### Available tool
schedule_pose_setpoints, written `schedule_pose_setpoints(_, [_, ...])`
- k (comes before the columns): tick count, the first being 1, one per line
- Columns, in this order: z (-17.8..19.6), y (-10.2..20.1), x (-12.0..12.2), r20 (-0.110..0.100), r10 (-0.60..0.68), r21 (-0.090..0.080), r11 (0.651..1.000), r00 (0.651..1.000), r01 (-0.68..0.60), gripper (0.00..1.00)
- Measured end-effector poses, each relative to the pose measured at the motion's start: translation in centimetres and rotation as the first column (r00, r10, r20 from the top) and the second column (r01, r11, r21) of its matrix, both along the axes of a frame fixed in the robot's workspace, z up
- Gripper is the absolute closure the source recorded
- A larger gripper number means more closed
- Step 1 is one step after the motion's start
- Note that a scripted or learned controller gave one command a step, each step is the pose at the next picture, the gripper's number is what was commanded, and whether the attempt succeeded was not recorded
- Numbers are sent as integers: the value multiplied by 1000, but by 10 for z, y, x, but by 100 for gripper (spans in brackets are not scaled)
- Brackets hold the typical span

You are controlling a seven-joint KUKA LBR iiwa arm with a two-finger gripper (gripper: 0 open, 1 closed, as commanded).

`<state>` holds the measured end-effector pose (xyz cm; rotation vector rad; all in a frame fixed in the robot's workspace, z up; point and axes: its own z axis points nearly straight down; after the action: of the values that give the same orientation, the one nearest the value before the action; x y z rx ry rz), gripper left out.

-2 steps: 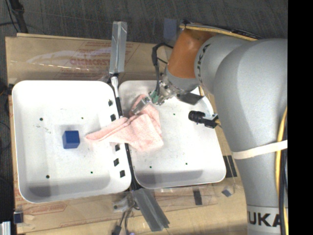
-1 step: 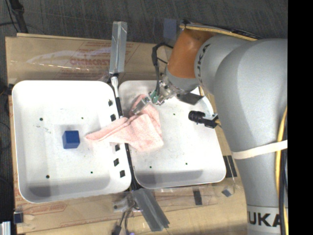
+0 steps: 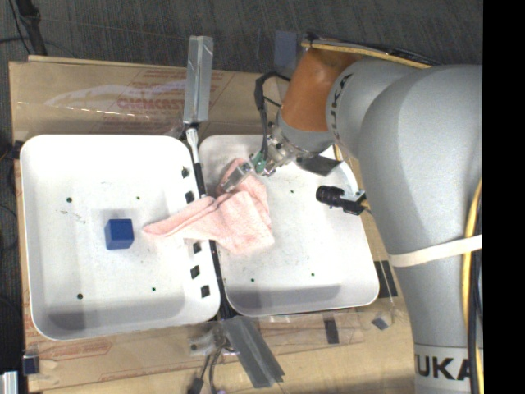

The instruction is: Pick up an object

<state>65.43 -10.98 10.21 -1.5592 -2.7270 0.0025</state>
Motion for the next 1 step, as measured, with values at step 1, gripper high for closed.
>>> schedule_pose_setpoints(1, [0, 0, 0, 0, 0, 0, 1000, 1000, 0, 0])
